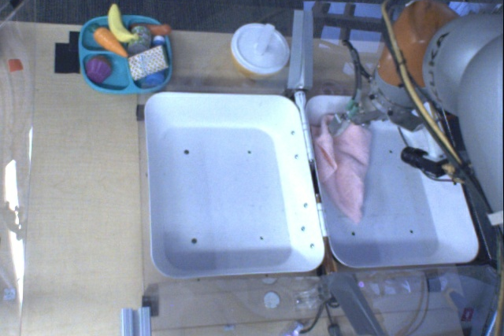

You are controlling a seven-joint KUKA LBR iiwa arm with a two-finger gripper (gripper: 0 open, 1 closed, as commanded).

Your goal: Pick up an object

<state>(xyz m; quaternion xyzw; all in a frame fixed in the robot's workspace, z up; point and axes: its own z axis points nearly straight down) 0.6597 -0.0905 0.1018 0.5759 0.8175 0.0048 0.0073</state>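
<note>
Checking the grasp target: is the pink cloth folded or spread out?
Bunched: the pink cloth lies crumpled against the right bin's left wall.

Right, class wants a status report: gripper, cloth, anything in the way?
Gripper at pink cloth's top edge. Cloth draped in right bin, near the left wall. Nothing blocking it.

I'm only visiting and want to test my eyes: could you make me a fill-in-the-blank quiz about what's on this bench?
1. The cloth in the right bin is ____ in colour.
2. The banana lies in a ____ tray.
3. The gripper is at the cloth's ____ end.
4. The lidded cup stands ____ the bins.

Missing words: pink; blue; top; outside
</note>
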